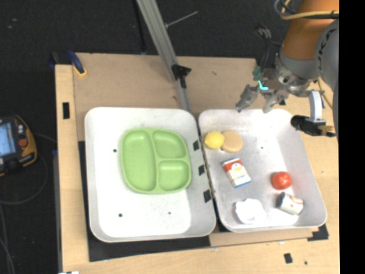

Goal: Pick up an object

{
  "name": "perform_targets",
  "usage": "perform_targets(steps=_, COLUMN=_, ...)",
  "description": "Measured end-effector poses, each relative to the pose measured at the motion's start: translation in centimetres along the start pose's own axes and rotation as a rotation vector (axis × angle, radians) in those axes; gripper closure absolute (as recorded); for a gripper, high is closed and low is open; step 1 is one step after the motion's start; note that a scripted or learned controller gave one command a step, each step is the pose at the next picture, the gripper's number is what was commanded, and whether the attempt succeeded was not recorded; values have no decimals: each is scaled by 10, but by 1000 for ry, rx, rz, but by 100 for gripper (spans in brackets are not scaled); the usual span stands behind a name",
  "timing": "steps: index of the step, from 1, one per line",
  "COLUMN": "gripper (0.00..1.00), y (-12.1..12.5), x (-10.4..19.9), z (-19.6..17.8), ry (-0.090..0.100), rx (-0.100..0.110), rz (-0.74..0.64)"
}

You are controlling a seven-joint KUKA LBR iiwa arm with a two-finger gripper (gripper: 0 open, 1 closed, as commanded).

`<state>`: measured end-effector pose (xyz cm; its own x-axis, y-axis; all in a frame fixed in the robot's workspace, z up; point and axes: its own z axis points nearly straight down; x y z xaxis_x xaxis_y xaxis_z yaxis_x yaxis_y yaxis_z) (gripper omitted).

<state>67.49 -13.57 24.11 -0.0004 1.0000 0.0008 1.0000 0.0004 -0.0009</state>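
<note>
Arm: comes in from the right, grey with its orange band up top, wrist over the far rim of the right bin [308, 153]
Fingers: the gripper [256, 103] hangs with its two fingers spread apart, nothing between them, tips just above the bin's far edge
Yellow ball [213, 140]: nearest thing to the fingers, a little toward me and to their left, touching the tan round piece
Tan round piece [232, 142]: just below the fingers, beside the ball
Small carton [236, 172]: red and white, further toward me from the fingers, mid-bin
Red ball [280, 180]: toward me and to the right of the fingers, well apart from them
White cup [249, 211]: far from the fingers, at the bin's near edge
Small white and dark item [289, 203]: just below the red ball; I can't tell what it is
Green divided plate [155, 160]: in the left bin [102, 210], well to the left of the fingers
Tabletop [114, 79]: brown board under both bins
</note>
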Motion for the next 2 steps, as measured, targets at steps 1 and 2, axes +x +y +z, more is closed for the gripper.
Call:
perform_targets(steps=1, gripper=0, y=1, x=0, z=-2, ry=0, rx=-3, rz=0)
perform_targets(steps=2, gripper=0, y=10, x=4, z=49, ry=-3, rx=0, rz=-4)
